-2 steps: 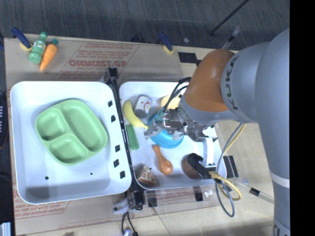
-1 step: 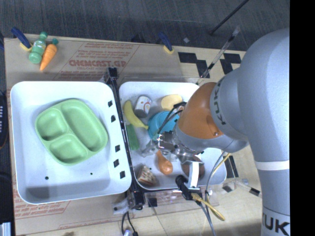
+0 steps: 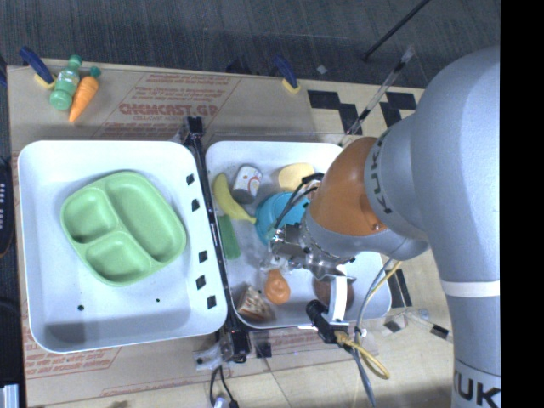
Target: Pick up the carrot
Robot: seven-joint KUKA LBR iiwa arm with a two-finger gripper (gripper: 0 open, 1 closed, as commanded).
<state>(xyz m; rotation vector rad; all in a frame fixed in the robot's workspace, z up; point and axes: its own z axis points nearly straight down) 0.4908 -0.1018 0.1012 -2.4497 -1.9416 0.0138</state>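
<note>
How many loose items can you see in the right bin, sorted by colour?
Yellow: 2, a banana and a pale rounded piece
Green: 1, a stick
Blue: 1, a cup-like item, partly under the arm
Orange: 1, a rounded piece
White: 1, a small item
Brown: 1, a wedge
Total: 7 visible

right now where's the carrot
In the camera view, the carrot lies on the cardboard at top left, outside both bins, beside a green bottle.

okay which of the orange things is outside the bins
The carrot at the far left corner of the cardboard, beside a green bottle. The other orange item lies inside the right bin.
</note>
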